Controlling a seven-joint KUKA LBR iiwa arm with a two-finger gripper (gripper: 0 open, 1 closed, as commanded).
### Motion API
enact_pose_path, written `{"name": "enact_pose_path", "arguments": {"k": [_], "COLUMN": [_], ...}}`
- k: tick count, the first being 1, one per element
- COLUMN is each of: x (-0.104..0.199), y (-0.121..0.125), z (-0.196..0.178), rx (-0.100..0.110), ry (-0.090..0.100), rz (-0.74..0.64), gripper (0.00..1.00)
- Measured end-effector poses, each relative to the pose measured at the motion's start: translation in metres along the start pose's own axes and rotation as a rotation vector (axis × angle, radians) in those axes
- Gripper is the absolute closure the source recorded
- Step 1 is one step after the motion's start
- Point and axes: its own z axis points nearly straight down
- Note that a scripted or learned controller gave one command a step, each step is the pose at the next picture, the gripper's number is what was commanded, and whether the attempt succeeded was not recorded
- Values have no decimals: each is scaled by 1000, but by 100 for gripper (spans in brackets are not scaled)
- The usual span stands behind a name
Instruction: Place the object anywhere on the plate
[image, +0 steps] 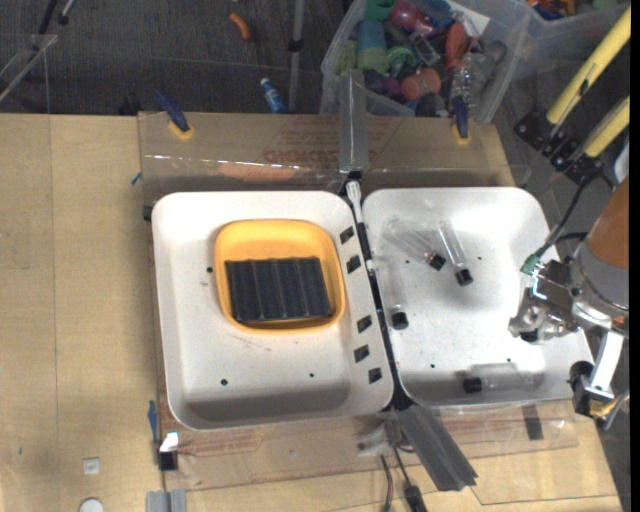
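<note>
An orange-yellow plate (275, 240) lies in the left bin (190, 370). On it rests a black ribbed rectangular object (277, 289), flat and covering most of the plate's middle. My gripper (532, 312) is at the right edge of the right bin (440, 350), low over its rim and far from the plate. I see nothing in it from here.
Several small clear tubes with dark caps lie in the right bin: two near the middle (450, 255), a dark cap (398, 320) by the divider, one (490, 381) at the front. A black-clipped divider (362, 290) separates the bins. A box of toys (415, 45) stands behind.
</note>
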Motion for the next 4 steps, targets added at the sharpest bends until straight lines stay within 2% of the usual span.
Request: {"name": "enact_pose_path", "arguments": {"k": [1, 2, 3, 4], "x": [39, 78, 110, 146], "y": [50, 96, 108, 135], "z": [2, 21, 15, 14], "rx": [-1, -3, -4, -5], "ry": [0, 0, 0, 0], "rz": [6, -126, -164, -317], "gripper": [100, 100, 100, 100]}}
